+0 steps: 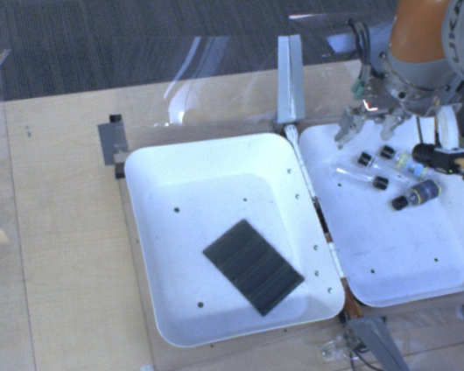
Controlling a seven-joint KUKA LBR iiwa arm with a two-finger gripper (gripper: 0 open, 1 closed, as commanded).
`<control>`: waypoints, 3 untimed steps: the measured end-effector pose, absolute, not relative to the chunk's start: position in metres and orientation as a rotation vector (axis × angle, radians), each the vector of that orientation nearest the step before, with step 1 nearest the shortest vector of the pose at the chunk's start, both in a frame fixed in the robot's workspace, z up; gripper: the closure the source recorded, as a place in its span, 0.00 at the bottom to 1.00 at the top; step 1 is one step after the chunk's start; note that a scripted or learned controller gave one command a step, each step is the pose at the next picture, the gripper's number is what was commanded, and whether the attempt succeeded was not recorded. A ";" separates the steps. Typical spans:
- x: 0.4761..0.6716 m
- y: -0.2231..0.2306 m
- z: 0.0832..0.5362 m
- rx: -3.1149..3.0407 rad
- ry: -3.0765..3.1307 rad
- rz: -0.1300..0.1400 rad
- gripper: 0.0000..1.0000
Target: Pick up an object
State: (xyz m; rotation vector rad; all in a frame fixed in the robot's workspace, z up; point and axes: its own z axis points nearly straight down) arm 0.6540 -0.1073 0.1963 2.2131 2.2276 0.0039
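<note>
Overhead, the gripper [369, 122] hangs at the right bin's [424, 266] far edge, fingers spread apart with nothing between them. Just beside it lie small dark pieces [375, 169] and what may be a marker [417, 195]. A dark pad [253, 266] rests in the left bin [165, 236].
</note>
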 end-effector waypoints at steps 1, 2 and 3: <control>0.637 -0.175 0.114 2.140 2.255 0.031 0.00; 0.611 -0.203 0.108 2.130 2.256 0.047 0.00; 0.624 -0.205 0.108 2.079 2.310 0.034 0.00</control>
